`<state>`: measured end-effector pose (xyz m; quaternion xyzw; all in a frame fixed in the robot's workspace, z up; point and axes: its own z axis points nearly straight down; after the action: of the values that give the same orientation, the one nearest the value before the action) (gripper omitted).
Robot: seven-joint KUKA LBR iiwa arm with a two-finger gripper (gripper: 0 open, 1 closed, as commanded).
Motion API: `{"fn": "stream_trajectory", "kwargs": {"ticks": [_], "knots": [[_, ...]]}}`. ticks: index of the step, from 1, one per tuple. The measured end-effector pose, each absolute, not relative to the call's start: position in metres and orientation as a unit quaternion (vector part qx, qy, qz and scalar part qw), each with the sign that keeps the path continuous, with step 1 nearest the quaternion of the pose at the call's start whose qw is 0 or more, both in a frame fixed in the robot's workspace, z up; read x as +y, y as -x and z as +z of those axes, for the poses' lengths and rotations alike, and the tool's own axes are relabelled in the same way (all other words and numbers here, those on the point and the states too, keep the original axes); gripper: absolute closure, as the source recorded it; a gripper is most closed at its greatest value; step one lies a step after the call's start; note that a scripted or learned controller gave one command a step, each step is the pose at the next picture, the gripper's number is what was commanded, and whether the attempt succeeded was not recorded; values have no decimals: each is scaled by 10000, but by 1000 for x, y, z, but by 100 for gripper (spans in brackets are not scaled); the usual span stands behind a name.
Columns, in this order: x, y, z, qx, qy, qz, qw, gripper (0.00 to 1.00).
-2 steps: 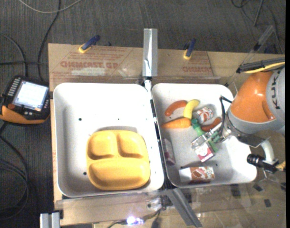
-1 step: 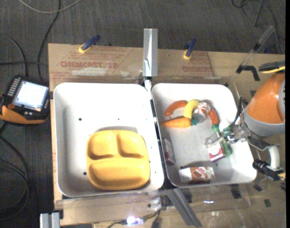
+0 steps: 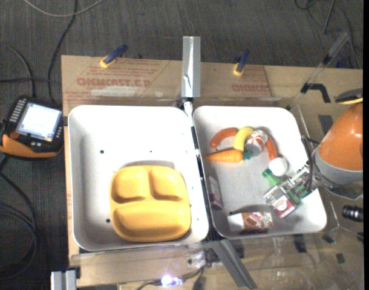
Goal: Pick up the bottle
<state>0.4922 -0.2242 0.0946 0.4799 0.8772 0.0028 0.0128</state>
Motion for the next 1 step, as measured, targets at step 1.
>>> {"fn": "stream_trajectory", "kwargs": {"ticks": [1], "knots": [[-175,-489,219,7585,-6517,-14,-21,100]]}}
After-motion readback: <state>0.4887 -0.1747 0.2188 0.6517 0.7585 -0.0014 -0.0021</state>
